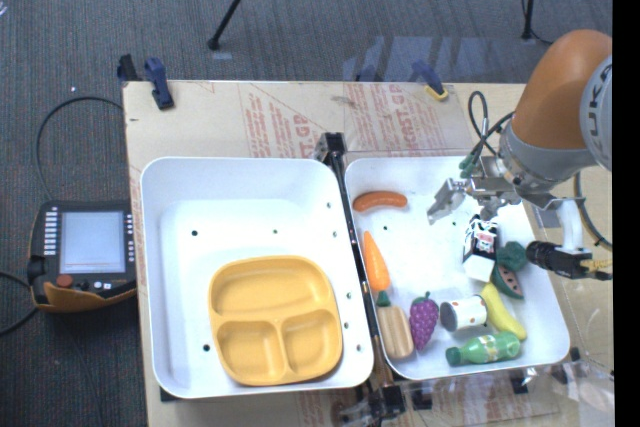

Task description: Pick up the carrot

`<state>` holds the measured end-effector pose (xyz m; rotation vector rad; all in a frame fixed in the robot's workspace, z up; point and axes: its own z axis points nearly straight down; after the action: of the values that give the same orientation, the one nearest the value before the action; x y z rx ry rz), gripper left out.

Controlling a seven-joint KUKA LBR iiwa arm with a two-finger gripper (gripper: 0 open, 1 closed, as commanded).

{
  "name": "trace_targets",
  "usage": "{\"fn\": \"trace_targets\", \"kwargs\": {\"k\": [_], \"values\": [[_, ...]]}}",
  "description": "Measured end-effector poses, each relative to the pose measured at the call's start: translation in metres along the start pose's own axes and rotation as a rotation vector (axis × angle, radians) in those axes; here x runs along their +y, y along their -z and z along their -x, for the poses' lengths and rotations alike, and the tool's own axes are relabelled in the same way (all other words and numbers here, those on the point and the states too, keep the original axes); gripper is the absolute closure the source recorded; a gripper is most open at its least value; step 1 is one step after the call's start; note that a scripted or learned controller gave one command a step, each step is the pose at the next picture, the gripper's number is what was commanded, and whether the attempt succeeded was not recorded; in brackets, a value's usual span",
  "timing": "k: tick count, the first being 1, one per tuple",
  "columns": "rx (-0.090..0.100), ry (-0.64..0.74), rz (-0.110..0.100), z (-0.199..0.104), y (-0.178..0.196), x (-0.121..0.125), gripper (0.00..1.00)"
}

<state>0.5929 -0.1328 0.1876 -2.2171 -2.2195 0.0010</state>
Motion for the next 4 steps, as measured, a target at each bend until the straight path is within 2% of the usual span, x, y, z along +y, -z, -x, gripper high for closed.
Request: {"fn": "trace_targets", "kwargs": {"k": [1, 2, 3, 4], "values": [[0.000, -0.107, -0.002, -0.027, -0.102, -0.022, 0.00], [0.002, -0.456, -0.007, -0.046, -0.102, -0.060, 0.00], [-0.001, -0.406, 0.001, -0.050, -0.100, 0.038, 0.00], [0.003, -0.373, 0.005, -0.117, 0.003, -0.050, 0.00]]}}
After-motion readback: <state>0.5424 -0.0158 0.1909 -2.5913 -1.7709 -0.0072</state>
